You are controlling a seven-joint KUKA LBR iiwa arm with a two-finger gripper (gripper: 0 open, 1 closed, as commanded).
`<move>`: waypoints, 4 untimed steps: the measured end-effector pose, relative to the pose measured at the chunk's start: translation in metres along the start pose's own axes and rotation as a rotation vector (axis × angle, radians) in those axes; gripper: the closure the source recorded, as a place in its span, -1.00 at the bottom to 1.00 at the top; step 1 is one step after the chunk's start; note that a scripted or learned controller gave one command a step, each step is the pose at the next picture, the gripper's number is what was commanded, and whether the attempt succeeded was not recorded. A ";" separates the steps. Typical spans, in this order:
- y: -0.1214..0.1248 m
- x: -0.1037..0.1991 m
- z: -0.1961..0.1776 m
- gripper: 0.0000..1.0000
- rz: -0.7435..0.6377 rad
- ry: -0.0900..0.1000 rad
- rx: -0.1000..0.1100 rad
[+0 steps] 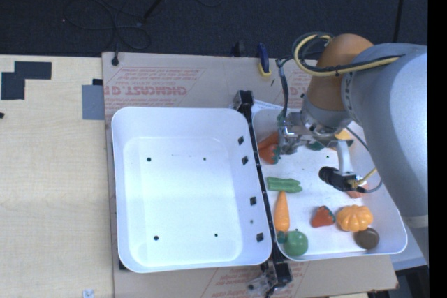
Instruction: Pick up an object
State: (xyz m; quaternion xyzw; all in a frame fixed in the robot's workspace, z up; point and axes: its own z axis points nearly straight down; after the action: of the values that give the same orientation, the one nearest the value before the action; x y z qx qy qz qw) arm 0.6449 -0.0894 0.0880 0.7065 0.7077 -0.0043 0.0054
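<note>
At far left of the frame lies bare pale wood bench (49, 171), with dark grey patches (92, 101) near its upper edge. Right of it, at centre, sits the left bin (126, 150), white and shallow, resting on a cardboard sheet (160, 84) printed with red lettering. A black divider with clips (253, 171) runs down the seam where the two bins meet.

Just past that seam, in the right bin (391, 244), a red-orange toy (268, 148) lies against the left wall in the upper part. The gripper (288, 144) hangs just beside it, at centre right of the frame; whether it touches the toy, and whether its fingers are spread or pressed together, cannot be told from this slant. Below it lies a green pod (283, 185), then a carrot (281, 211) pointing up and down the frame, then a green ball (296, 243) in the bin's lower left corner.

Further right, a small red piece (322, 217) sits touching a pumpkin (354, 218), with a brown lump (366, 239) just below them near the lower right corner. A black-tipped white fitting (339, 174) on the arm hangs over the middle of the bin. The arm (391, 108), grey with an orange band (335, 59) and looped yellow and black cables (307, 52), fills the upper right of the frame.
</note>
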 end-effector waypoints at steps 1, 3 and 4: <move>-0.003 -0.003 -0.001 1.00 0.005 0.003 0.002; -0.048 -0.022 0.001 1.00 0.004 0.014 0.008; -0.001 0.006 0.000 1.00 -0.002 0.014 0.001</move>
State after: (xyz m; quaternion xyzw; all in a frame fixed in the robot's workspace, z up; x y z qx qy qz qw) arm 0.6440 -0.0830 0.0877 0.7058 0.7084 0.0006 0.0000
